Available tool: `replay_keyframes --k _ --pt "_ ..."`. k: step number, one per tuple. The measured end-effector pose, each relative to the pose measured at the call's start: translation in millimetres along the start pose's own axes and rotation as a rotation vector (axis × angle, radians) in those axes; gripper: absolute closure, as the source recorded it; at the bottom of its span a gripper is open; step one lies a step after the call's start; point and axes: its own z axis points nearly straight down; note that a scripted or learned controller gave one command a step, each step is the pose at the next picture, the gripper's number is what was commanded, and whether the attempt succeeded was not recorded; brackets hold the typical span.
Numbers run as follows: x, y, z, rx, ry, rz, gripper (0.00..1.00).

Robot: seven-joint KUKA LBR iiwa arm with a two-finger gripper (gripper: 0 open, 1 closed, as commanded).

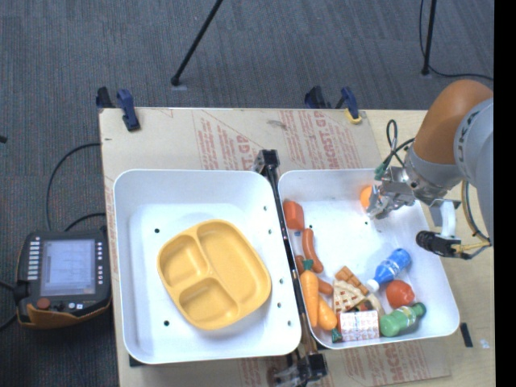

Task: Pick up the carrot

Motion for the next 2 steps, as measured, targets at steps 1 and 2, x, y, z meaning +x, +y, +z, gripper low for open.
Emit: replay_keyframes --k 1,2 --pt "-9.3 -67.6 -82.4 -0.002 -0.001 -0.001 1.0" --pt "-9.6 -67.9 -82.0 -0.001 -0.001 0.0 0.0"
